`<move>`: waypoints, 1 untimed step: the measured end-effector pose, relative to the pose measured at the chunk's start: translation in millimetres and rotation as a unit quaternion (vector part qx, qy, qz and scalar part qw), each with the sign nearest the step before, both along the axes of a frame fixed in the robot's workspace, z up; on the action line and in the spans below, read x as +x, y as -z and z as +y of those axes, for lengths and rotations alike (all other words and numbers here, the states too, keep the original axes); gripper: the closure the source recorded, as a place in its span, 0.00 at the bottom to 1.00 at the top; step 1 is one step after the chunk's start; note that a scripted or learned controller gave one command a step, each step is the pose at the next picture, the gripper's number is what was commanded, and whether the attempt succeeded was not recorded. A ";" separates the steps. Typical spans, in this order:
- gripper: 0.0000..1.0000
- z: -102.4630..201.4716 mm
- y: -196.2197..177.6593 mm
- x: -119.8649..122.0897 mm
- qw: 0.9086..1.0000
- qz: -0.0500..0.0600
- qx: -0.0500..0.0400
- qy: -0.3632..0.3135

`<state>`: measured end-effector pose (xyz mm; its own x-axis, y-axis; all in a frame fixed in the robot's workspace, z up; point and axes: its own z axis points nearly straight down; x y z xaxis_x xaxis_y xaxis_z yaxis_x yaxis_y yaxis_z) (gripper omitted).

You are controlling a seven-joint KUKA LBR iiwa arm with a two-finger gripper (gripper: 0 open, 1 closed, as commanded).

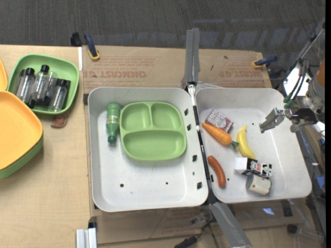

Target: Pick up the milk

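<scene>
The milk (255, 167) is a small white carton with black cow patches, lying on its side in the near part of the right bin (289, 187). My gripper (282, 125) hangs over the bin's far right side, up and to the right of the milk and well apart from it. Its fingers are spread open with nothing between them; one grey finger (269, 121) slants down to the left.
A beige carton (260, 185) lies just in front of the milk. A banana (245, 143), carrot (217, 134), sausage (217, 171) and small pink box (219, 121) lie to its left. The left bin (150, 190) holds a green divided plate (153, 130) and green bottle (113, 122).
</scene>
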<state>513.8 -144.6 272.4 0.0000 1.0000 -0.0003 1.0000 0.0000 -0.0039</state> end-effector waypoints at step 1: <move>1.00 -0.7 -7.6 0.4 1.000 0.001 0.000 0.001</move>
